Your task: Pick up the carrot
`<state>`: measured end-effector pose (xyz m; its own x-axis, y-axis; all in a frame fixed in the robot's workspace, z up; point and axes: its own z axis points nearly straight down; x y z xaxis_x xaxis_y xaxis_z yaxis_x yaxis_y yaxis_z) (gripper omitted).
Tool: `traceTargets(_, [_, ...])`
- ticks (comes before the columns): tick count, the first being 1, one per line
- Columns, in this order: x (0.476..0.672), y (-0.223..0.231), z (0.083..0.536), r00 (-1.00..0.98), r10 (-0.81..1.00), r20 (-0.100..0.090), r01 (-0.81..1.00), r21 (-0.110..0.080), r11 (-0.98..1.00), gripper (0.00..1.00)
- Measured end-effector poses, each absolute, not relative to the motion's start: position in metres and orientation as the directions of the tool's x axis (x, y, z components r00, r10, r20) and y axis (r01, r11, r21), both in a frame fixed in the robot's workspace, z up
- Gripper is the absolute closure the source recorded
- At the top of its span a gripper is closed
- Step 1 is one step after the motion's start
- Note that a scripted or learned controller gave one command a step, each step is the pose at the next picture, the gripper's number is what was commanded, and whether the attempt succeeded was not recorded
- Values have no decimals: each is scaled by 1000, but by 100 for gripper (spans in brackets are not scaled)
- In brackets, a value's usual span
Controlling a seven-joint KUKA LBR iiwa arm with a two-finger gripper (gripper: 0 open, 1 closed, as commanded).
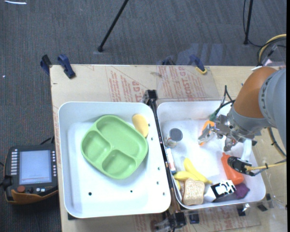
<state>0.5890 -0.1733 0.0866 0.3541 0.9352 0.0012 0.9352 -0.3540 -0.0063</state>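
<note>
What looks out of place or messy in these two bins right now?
The green plate sits crooked in the left bin, with a yellow piece against its rim rather than in a compartment. In the right bin, the banana and other items are heaped in the near corner. Nothing looks spilled or broken.

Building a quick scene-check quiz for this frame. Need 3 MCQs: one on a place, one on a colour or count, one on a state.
1. Which bin holds the green divided plate?
A. the left bin
B. the right bin
C. neither; it lies on the bench

2. How many compartments does that plate have?
A. two
B. three
C. five

3. Where is the end effector?
A. over the left bin
B. off the bench, above the floor
C. over the right bin

Key:
1 A, the plate lies in the left bin beside a yellow item.
2 B, three hollows show in it.
3 C, the arm's tip hangs above the right bin, near an orange piece.
</note>
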Motion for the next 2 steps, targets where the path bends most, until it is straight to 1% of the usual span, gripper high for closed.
traceTargets(1, [645, -195, 87, 627, 779, 1, 779, -4, -627, 0])
traceTargets(2, [615, -126, 86, 584, 812, 1, 812, -7, -584, 0])
